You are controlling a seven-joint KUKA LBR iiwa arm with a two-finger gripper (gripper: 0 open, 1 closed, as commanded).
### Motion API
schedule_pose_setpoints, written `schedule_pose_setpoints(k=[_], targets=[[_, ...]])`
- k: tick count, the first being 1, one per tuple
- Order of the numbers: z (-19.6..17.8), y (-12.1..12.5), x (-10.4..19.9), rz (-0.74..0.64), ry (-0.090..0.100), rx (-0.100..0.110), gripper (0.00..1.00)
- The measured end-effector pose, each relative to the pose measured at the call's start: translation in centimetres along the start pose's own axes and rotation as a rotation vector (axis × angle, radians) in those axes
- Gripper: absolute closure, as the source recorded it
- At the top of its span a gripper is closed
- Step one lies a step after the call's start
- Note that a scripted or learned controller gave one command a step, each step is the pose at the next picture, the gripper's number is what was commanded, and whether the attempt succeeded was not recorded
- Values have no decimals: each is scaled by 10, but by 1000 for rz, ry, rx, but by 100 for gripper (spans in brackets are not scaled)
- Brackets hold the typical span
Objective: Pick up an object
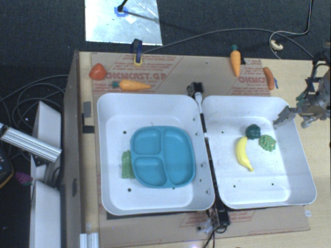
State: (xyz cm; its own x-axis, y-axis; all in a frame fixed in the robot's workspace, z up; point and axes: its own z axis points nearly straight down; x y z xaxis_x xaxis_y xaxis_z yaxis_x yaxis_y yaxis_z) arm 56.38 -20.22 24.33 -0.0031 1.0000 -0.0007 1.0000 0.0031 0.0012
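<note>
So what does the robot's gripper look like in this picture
At the right edge, the gripper is a grey metal assembly with dark parts behind it. One pale grey finger slants down toward the right bin. Finer markings are too blurred to tell.

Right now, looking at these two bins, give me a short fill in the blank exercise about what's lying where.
1. The yellow banana lies in the ____ bin as the camera sees it.
2. The sectioned plate in the other bin is ____ in colour.
3. The gripper sits over the right bin's ____ rim, apart from the banana.
4. The light green leafy piece lies just ____ of the banana.

Missing words: right; blue; right; right
</note>
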Motion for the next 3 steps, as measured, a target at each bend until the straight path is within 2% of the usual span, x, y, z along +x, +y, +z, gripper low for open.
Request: schedule_pose_setpoints(k=[1, 2, 3], targets=[[76, 20, 62, -1, 2, 1, 0], [159, -14, 95, 1, 1, 0, 0], [149, -13, 95, 1, 0, -2, 100]])
